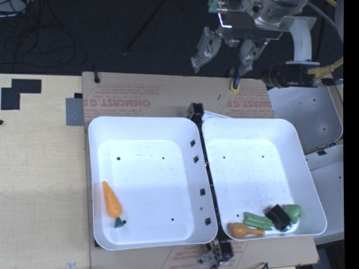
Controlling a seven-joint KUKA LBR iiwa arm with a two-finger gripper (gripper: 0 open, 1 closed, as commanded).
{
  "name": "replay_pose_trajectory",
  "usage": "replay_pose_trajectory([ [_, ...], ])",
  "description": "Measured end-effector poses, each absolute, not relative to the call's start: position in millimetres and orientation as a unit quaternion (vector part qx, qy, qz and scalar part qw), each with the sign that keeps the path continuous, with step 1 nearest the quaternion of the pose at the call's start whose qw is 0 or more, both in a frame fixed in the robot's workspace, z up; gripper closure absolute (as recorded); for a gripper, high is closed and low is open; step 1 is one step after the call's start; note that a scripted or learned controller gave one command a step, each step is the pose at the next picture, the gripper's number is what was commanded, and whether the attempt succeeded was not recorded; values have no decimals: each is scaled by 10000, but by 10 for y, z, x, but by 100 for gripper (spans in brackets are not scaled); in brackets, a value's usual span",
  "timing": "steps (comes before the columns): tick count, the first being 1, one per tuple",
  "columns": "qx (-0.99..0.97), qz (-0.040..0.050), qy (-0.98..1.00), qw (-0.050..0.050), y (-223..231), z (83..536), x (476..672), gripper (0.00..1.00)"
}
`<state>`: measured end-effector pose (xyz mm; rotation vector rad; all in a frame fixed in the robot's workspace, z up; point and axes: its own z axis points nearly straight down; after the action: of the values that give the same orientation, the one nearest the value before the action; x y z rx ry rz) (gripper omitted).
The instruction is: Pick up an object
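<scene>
Orange carrot (111, 200) in left bin (140, 129); gripper (223, 62) open above

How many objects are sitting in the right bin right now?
4, all clustered in its near right corner: an orange pear-shaped toy, a green pea pod, a black block and a green item partly behind it.

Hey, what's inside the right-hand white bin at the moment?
In the right white bin, near corner: a black block overlapping a green bean pod and a green rounded piece, plus a tan pear-shaped toy. What's beneath the block is hidden.
</scene>
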<state>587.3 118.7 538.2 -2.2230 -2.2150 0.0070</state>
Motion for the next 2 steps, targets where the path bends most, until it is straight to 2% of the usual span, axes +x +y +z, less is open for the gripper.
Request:
replay_pose_trajectory([
  [1,-7081,15,-7061,-1,939,5365,6462,0],
  [2,-7085,24,-7057,12,507,5372,6439,0],
])
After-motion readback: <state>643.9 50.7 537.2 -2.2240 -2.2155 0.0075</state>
